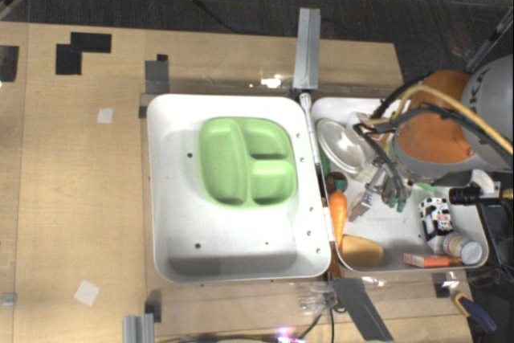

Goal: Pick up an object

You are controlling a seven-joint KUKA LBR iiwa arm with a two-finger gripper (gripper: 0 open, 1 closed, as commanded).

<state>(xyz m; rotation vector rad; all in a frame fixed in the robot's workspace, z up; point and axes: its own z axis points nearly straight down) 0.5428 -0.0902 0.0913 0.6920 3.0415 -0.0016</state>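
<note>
The wooden bench (72,197) carries two white bins side by side. The left bin (173,249) sits near the centre; the right bin (401,241) touches it at 3 o'clock. A grey bar (307,48) stands at 12 o'clock above the seam between the bins. Black cutouts (83,51) mark the bench at 10 o'clock. A pale square (105,116) lies at 9 o'clock and another square (86,292) at 8 o'clock.
</note>
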